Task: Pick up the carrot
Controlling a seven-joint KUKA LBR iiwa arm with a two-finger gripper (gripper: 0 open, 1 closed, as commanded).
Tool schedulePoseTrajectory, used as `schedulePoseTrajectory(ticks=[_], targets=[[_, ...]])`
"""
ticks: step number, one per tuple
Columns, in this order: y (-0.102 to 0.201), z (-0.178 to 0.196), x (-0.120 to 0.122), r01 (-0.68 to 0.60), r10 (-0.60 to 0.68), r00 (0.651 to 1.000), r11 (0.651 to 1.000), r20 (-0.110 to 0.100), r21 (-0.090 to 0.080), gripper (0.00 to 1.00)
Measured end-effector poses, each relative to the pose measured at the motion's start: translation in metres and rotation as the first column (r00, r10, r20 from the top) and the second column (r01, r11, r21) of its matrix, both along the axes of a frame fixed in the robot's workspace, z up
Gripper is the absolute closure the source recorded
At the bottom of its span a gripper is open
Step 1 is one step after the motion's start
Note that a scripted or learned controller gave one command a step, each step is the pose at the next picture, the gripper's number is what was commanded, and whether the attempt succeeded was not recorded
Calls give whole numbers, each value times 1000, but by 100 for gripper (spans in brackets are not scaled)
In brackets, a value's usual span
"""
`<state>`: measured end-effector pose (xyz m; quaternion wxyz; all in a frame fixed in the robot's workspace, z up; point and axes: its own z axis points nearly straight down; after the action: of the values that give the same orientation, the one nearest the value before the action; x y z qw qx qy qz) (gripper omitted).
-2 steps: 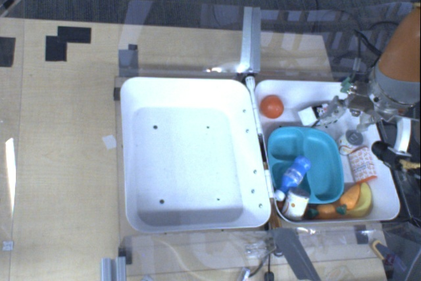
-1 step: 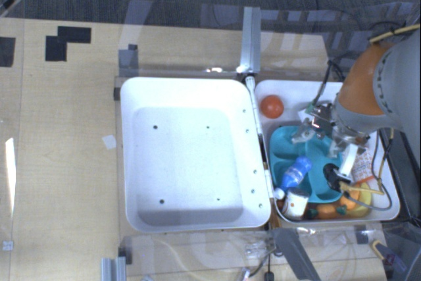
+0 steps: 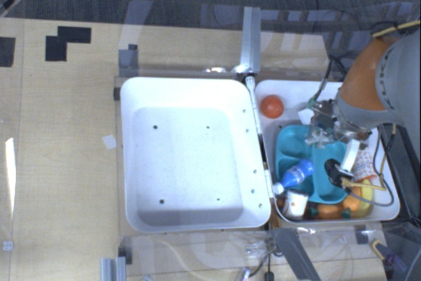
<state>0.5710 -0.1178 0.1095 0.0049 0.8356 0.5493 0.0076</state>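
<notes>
The carrot [image 3: 327,211] looks like the orange piece lying along the front wall of the right bin [image 3: 289,90], partly hidden behind the teal tray [image 3: 293,149]. My gripper [image 3: 327,136] hangs low over the back right part of that tray, well behind the carrot and apart from it. The grey arm with its orange band [image 3: 363,79] comes in from the right and covers the bin's right side.
A red-orange ball [image 3: 272,106] lies at the right bin's back left. A blue bottle [image 3: 297,174] leans on the teal tray, with a white cup [image 3: 296,204] in front. Yellow and orange items [image 3: 358,199] crowd the front right corner. The left bin [image 3: 191,92] adjoins.
</notes>
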Motion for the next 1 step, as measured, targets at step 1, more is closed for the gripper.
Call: schedulePoseTrajectory(ticks=[1], targets=[[-23, -8, 14, 253, -253, 967, 967, 16, 7, 100]])
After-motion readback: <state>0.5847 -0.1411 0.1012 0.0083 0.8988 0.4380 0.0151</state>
